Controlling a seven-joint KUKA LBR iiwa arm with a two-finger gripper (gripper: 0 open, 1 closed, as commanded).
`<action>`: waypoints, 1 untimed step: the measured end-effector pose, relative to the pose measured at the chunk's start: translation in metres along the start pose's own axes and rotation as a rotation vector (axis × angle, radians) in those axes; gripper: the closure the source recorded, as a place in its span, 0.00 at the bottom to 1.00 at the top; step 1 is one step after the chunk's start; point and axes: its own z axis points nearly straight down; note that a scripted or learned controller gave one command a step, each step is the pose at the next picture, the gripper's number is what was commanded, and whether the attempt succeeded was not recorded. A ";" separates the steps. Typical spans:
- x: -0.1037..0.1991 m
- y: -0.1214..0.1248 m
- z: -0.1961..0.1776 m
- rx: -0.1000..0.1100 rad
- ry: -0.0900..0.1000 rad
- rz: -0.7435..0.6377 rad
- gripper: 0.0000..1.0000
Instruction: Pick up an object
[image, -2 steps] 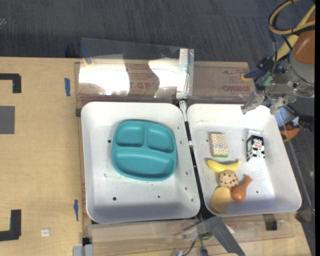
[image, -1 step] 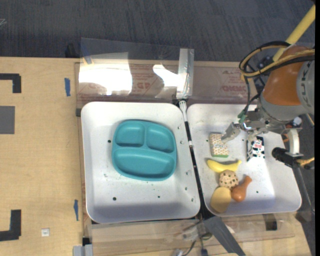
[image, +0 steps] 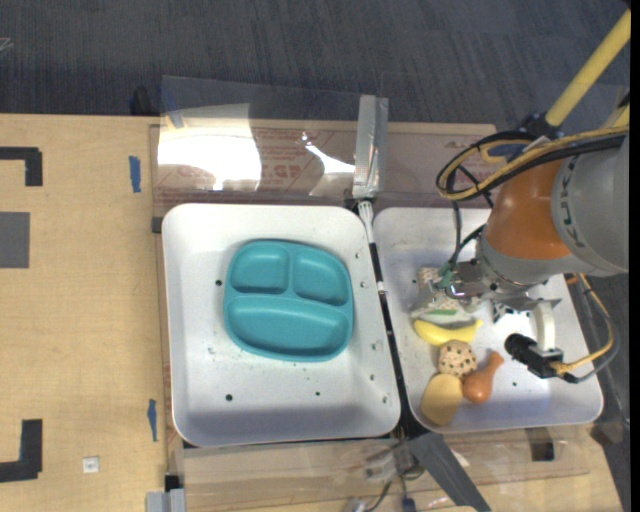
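Over the right bin, the grey arm is leaning down so that its pincer is hanging just above the banana, probably to reach the toys gathered near the inner wall; how wide it is standing I cannot tell. Just beside the banana, a spotted cookie, an orange drumstick and a yellow pear-like fruit are crowding together, possibly making a clean grasp harder. A teal divided plate is lying alone in the left bin, well apart from the work.

Wooden bench bears two white bins; perhaps blue tape.
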 end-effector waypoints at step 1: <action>0.000 0.002 -0.008 -0.002 0.000 0.000 1.00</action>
